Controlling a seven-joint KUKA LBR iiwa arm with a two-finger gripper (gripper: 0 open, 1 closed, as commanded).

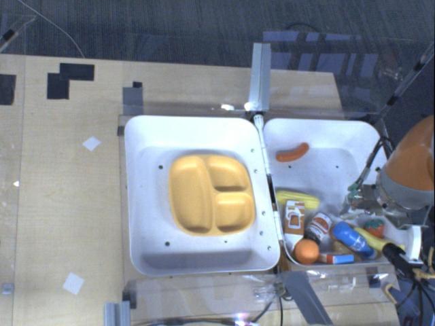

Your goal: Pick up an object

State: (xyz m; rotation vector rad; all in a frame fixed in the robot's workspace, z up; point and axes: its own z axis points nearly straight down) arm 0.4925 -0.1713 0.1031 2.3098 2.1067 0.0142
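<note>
Wooden tabletop [61,202], left bin [139,250] holding a yellow divided tray [211,194], right bin [340,138] with a sausage [292,152] apart, orange [306,251], can [318,226] and blue bottle [352,238] clustered near front, pincer [363,206] above the cluster, grip state impossible to tell

We look down on a pale wood desk [61,202] under even, soft light. Beyond its far edge lies a dark blue-grey carpet floor [170,19]. Black tape patches [68,79] sit near the desk's far left side, and small white squares [91,143] dot its left part. A grey metal post [259,77] stands at the far middle. Clear plastic panels [353,66] catch faint reflections toward the right.
</note>
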